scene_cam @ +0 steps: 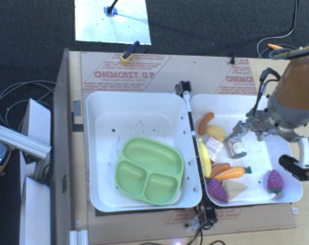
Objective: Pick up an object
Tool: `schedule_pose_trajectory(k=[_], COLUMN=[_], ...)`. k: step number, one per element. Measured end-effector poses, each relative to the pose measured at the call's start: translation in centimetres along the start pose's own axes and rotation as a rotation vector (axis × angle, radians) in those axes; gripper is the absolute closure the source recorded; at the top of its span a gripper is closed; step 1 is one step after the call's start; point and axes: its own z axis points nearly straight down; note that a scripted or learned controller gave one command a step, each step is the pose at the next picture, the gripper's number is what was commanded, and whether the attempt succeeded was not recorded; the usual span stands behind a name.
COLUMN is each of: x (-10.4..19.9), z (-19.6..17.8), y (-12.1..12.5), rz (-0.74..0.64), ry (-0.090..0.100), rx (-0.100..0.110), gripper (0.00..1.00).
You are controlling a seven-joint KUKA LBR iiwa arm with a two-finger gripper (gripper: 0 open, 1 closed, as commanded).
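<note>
Purple grapes (216, 189) sit at the near edge of the right bin (289, 194), a pale wedge (235, 189) touching them and a carrot (230, 173) just behind. Further back in that bin, the claw (239, 133) hangs low over a small can (237, 146), fingers narrow, gripping nothing visible. Left bin (100, 114) holds a green divided plate (149, 170).

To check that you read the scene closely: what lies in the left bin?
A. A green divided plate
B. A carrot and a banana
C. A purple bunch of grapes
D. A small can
A: the green divided plate lies in the left bin, while the carrot, banana, grapes and small can all lie in the right bin.
</note>
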Motion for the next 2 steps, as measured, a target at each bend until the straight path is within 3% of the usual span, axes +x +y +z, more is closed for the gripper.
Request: schedule_pose_trajectory(k=[1,2], x=[-1.1,-0.5], z=[7.8,11.9], y=[3.2,3.3], rz=[0.002,0.001], ry=[0.000,0.002], rx=[0.002,-0.005], gripper=[0.00,0.00])
